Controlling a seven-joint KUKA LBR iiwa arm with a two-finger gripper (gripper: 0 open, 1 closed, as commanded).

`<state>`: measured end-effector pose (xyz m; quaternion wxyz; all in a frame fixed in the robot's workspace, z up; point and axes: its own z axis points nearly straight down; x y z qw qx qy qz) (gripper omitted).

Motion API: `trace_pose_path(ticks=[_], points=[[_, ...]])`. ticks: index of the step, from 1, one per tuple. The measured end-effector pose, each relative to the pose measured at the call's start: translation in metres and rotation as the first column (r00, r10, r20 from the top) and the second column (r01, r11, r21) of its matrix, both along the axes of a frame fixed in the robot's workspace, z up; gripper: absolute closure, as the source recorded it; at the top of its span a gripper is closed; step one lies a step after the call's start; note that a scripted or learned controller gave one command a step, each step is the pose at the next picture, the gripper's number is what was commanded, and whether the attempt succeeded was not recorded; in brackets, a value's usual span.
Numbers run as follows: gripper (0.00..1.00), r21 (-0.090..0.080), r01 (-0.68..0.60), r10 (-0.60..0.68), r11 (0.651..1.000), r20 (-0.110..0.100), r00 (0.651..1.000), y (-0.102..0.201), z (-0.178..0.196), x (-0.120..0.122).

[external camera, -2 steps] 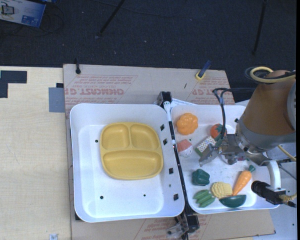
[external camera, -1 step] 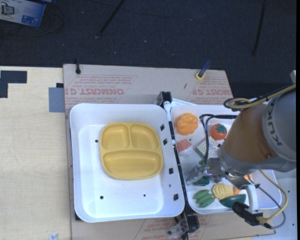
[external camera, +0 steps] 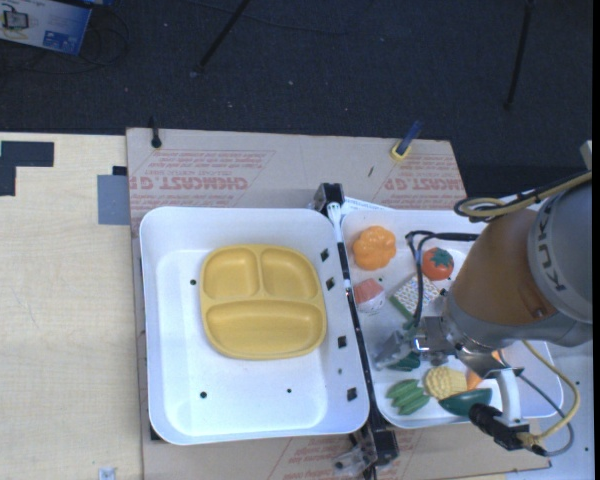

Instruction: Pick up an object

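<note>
In the right bin (external camera: 357, 218) the arm (external camera: 510, 268) reaches down w/ gripper (external camera: 408, 346) low among toy foods; cannot tell if it grips anything; orange (external camera: 374, 247), tomato (external camera: 438, 263), corn cob (external camera: 444, 380), green pods (external camera: 408, 396) lie near it; left bin (external camera: 170, 388) carries a yellow divided plate (external camera: 263, 301).

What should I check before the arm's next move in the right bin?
1. Gripper is over the right bin: ok.
2. Object visibly between the fingers: cannot tell; wrist and clutter crowd that spot.
3. Nearby targets present: ok; corn cob and green pea pods lie near the wrist.
4. Orange fruit and tomato lie apart from the gripper: ok.
5. Yellow divided plate sits in the left bin, away from the arm: ok.
</note>
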<state>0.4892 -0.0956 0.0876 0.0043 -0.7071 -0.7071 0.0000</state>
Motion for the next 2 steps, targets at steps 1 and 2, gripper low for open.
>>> trace_pose_path(ticks=[1, 2], points=[[0.0, 0.0, -0.001, 0.001, 1.0, 0.004, 1.0, -0.006, 0.0, 0.0], [0.0, -0.006, 0.005, -0.005, 1.0, 0.009, 1.0, 0.006, 0.0, -0.012]])
